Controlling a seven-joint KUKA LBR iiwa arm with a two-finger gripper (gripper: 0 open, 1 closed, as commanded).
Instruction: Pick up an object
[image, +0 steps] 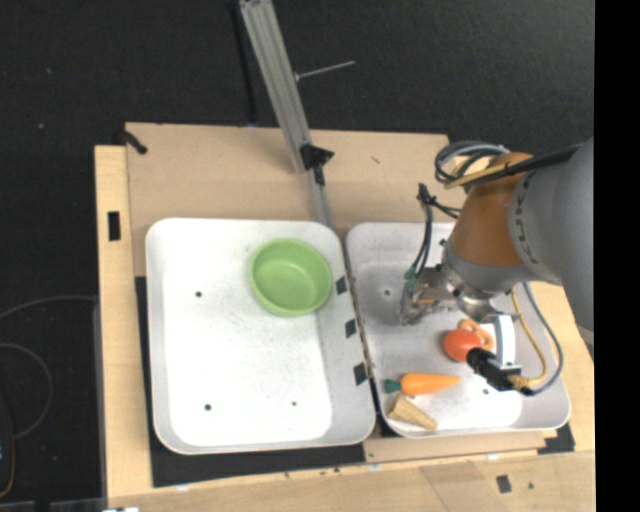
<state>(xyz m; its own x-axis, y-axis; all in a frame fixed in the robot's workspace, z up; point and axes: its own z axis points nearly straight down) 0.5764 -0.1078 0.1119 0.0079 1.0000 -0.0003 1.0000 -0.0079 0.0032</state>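
My own grey arm (560, 215) runs out past the right edge of the view, and its bulk covers the far right corner of the right shallow white bin (385, 250). My pincer (412, 308) is too small and dark to read how it stands. The round orange-red fruit (460, 343) is partly hidden behind my black-and-white wrist fitting (500, 355).

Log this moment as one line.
gripper: over right bin, holds nothing seen | carrot, tomato: right bin | green bowl: left bin
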